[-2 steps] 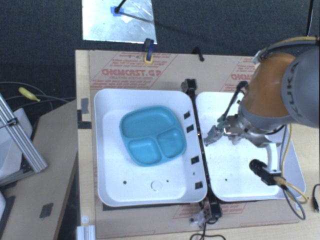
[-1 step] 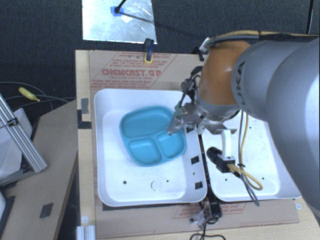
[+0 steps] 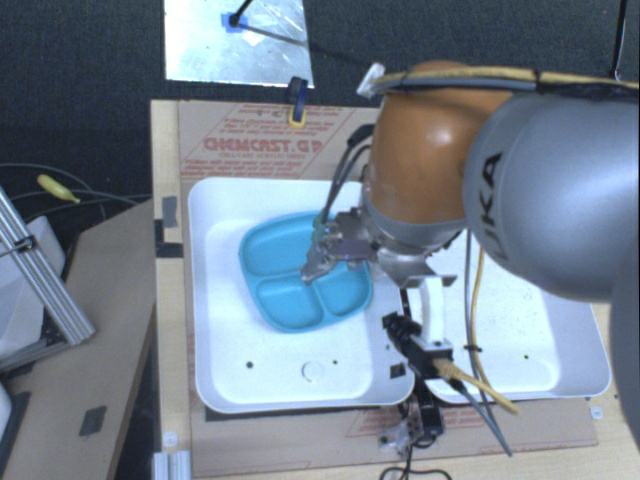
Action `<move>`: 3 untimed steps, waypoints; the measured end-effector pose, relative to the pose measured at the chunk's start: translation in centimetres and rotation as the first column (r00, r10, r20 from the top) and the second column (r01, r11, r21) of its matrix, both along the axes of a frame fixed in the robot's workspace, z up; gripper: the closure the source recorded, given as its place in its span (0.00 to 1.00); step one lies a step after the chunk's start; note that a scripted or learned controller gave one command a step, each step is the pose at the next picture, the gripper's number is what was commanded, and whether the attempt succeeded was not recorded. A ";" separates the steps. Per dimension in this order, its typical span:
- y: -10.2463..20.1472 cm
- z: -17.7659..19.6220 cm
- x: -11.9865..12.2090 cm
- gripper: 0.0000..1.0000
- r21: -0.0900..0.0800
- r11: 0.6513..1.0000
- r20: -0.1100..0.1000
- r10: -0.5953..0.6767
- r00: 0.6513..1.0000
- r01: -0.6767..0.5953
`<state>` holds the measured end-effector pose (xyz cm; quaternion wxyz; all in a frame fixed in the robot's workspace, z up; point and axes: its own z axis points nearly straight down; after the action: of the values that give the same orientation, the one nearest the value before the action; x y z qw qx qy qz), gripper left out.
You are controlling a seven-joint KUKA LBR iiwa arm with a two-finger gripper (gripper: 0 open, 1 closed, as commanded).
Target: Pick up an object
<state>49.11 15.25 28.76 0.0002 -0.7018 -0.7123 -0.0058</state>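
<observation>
A blue divided plate (image 3: 292,273) lies tilted in the left white bin (image 3: 225,368), its compartments facing up. My gripper (image 3: 322,260) reaches in from the right and sits over the plate's middle, right at the ridge where the compartments meet. The large grey arm with its orange band (image 3: 430,158) hangs over the bins' shared wall and hides the plate's right rim and much of the right bin (image 3: 540,368).
A cardboard sheet (image 3: 262,140) lies under the bins, with a shiny metal sheet (image 3: 238,26) behind it. A yellow and blue clip (image 3: 297,102) sits at the cardboard's far edge. Cables and a black fitting (image 3: 420,353) hang by the bins' divider. An aluminium frame (image 3: 40,278) stands at the left.
</observation>
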 end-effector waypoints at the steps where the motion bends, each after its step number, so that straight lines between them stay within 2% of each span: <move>1: -1.2 -17.7 -0.9 0.00 -0.013 1.000 -0.023 -0.016 1.000 0.015; 2: 7.9 -20.3 7.1 0.00 -0.003 1.000 0.000 -0.007 1.000 0.007; 3: 3.0 -20.3 14.7 0.00 -0.010 1.000 -0.007 -0.019 1.000 0.019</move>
<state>63.80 18.21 8.42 -0.0009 -0.7085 -0.7058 0.0001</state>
